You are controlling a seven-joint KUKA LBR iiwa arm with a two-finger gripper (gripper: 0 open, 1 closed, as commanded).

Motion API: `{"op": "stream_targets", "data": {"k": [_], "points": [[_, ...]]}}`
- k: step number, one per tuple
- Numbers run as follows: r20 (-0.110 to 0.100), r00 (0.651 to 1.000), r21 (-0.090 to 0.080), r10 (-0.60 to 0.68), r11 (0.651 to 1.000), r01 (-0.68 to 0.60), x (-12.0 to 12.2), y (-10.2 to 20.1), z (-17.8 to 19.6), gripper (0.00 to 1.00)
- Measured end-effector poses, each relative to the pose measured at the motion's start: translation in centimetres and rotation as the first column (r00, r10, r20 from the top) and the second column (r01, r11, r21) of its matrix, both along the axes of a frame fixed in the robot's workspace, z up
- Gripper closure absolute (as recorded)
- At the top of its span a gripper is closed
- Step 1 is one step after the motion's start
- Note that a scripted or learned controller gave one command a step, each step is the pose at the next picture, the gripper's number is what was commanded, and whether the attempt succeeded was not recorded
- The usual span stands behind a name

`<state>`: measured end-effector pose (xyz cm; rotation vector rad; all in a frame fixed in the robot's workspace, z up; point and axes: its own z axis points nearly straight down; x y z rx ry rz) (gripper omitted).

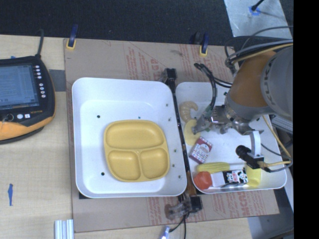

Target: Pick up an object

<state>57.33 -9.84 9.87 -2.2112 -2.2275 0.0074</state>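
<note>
The arm reaches in from the right and hangs over the right bin [276,183], its end effector [209,123] low among the clutter near the bin's upper left corner; whether it is open or closed cannot be told, since the metal parts blur together there. All the loose candidates lie in this bin, which is probably why the arm works here: a pale curved piece [188,109] just beside the end effector, a small red packet [201,150] below it, a red-orange round item [202,180], and a yellow item [219,168] above a black-and-white carton [234,177] along the near wall. The left bin [84,133] carries a yellow divided tray [136,150], lying flat. Nothing appears lifted, so the pick seems not yet made.
</note>
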Motion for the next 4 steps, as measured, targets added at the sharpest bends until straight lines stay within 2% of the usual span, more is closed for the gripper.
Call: {"op": "stream_targets", "data": {"k": [1,2,3,4], "points": [[0.001,1.0,0.0,0.0,1.0,0.0,2.9,0.1,-0.7,0.0],[0.004,1.0,0.002,-0.003,1.0,0.003,8.3,-3.2,-0.6,0.0],[0.0,1.0,0.001,-0.003,1.0,0.003,-2.2,-4.7,-0.7,0.0],[0.002,1.0,0.0,0.001,1.0,-0.001,3.6,-0.2,-0.7,0.0]]}}
